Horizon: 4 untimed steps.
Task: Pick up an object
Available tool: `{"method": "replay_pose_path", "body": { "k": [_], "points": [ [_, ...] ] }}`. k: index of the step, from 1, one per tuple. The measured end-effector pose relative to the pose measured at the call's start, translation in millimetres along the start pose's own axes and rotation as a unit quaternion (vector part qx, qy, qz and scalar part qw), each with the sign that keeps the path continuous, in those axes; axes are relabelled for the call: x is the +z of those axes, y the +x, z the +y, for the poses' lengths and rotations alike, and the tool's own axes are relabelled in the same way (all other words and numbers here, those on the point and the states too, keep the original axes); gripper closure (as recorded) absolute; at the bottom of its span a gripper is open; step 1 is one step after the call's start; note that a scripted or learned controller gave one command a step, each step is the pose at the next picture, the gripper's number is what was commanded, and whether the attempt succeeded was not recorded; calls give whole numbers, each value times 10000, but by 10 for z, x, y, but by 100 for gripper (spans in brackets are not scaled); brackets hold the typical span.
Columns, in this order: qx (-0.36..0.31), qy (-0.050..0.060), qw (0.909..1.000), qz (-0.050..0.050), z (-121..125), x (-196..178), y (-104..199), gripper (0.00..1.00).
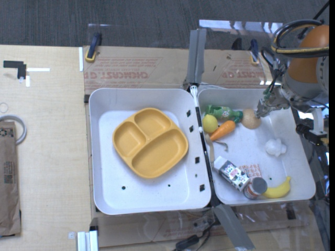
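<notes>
We are hovering our gripper (pixel 260 112), its finger spread impossible to tell, just beside the potato (pixel 251 120) in the right bin (pixel 293 140), apparently lining up a grasp.

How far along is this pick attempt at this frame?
Done: the arm has reached into the right bin, with the gripper low at the back, right beside the potato. In hand: nothing that shows; the potato lies on the bin floor, as do the carrot, lemon and banana. Left: closing on an object and lifting it. The yellow plate sits in the left bin.
</notes>
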<state>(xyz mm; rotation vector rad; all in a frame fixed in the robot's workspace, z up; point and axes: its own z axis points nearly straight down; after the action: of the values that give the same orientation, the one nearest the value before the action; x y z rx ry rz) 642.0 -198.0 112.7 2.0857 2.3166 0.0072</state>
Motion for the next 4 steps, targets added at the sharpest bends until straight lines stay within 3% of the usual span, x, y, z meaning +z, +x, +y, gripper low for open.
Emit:
{"method": "replay_pose_path", "body": {
  "k": [1,2,3,4],
  "points": [
    [-1,2,10000,0,-1,1,1,0],
    [38,39,10000,53,112,137,744,0],
    [64,99,9999,66,-179,191,357,0],
    [1717,119,9851,51,-232,199,449,0]
  ]
}}
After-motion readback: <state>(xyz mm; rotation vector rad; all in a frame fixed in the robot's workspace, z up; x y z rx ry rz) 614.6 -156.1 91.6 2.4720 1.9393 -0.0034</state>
